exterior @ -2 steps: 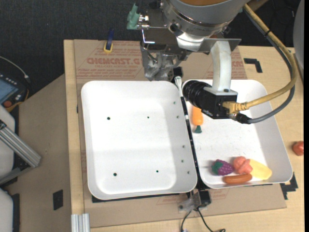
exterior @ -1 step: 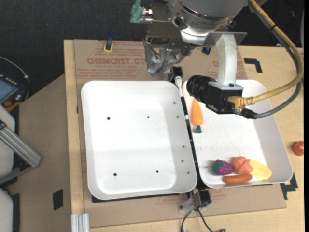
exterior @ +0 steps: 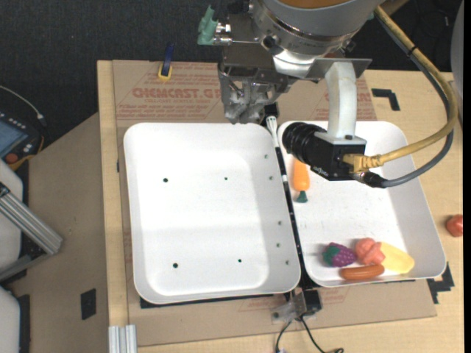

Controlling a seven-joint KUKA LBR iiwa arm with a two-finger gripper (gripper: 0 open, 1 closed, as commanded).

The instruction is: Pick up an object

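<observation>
A yellow-and-blue clip [exterior: 165, 68] sits at the upper left on the brown cardboard sheet [exterior: 110, 197] covering the table.

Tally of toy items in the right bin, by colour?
Orange: 1, carrot
Purple: 1, grapes
Pink-orange: 1, lumpy piece
Yellow: 1, piece
Red: 1, sausage
Total: 5, all in the right bin
</observation>
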